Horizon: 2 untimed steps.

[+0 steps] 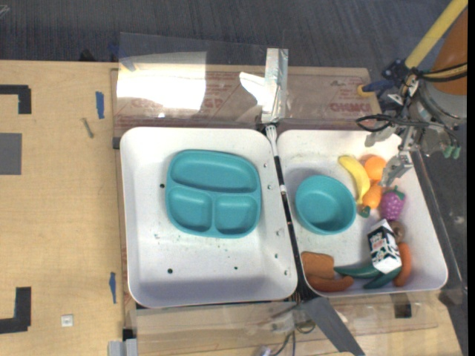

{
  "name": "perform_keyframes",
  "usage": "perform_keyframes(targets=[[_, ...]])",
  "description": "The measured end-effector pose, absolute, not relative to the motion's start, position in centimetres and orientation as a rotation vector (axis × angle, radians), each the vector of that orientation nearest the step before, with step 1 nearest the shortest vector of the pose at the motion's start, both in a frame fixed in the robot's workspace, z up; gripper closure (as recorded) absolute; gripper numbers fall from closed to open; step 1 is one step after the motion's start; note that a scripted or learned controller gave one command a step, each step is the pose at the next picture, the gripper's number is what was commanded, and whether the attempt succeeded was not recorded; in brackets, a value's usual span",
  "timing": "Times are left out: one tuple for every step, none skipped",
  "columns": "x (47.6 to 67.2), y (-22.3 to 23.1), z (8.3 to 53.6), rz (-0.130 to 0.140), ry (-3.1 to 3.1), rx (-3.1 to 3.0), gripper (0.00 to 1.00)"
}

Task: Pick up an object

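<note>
Left bin point(141, 199): shallow white plastic with rounded corners; it holds a teal divided plate point(213, 193), smooth, with one long compartment on the far side and two smaller ones on the near side.
Right bin point(430, 265): same white plastic, touching the left bin along the middle seam.
Bowl point(325, 204): round, teal, smooth, at the left of the right bin.
Banana point(356, 175): curved, yellow, just right of the bowl's far rim.
Orange point(375, 167): round, touching the banana.
Grapes point(392, 205): bumpy purple cluster, near the right wall.
Carton point(384, 246): small, boxy, black and white, nearer than the grapes.
Bread point(320, 264): brown rounded piece at the near edge.
Gripper point(395, 167): thin metal fingers above the orange; cannot tell how wide they stand.
</note>
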<state>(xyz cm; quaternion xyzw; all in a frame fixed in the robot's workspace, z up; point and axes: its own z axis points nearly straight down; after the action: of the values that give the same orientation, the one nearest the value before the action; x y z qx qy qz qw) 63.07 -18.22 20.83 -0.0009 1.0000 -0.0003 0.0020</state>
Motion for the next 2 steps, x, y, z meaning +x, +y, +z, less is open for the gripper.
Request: perform_keyframes(targets=[[62.7,-20.4,11.2,-0.010,3.115,0.112,0.00],[64.0,-20.5,8.6,0.000,3.122,0.253,0.00]])
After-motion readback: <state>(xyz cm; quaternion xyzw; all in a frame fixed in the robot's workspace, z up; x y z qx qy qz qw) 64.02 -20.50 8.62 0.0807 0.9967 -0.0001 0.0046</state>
